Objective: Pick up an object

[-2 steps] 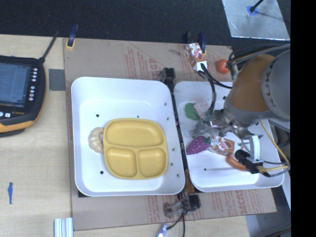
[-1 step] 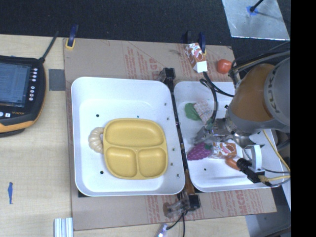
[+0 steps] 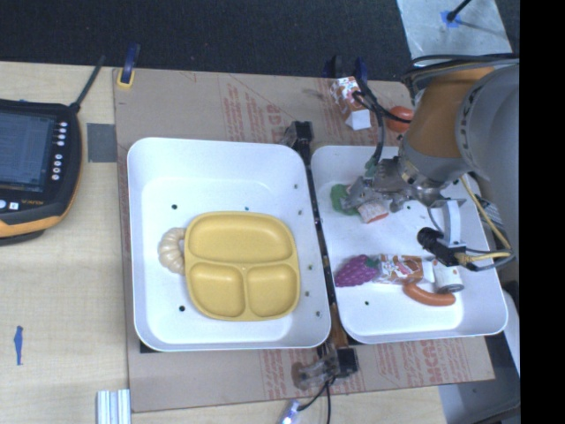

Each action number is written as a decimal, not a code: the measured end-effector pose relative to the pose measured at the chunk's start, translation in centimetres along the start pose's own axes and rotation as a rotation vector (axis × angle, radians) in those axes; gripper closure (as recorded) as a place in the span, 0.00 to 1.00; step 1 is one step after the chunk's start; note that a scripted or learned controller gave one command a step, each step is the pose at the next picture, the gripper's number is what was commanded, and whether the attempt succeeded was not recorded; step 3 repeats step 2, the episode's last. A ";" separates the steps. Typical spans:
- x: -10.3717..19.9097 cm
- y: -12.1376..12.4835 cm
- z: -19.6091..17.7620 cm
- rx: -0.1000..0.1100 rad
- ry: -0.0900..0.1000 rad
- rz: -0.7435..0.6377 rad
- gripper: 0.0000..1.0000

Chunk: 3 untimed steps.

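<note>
Partly hidden: gripper (image 3: 378,197) over green object (image 3: 342,196); wrist blocks fingers.

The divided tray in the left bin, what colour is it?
Yellow, the divided tray seen in the camera view.

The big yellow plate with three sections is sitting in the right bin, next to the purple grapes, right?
Not quite. The camera view shows the yellow plate with three sections in the left bin, not the right one. The purple grapes lie in the right bin, across the divide from the plate.
</note>
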<state>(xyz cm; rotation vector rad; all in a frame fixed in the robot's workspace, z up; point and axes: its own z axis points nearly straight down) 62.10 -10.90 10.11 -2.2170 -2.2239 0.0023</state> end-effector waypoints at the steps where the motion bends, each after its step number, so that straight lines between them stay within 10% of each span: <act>1: -0.1 0.0 -1.0 0.002 0.000 -0.002 1.00; 2: 5.5 -6.3 -9.1 0.002 0.001 -0.003 1.00; 3: 5.5 -6.3 -9.1 0.002 0.001 -0.003 1.00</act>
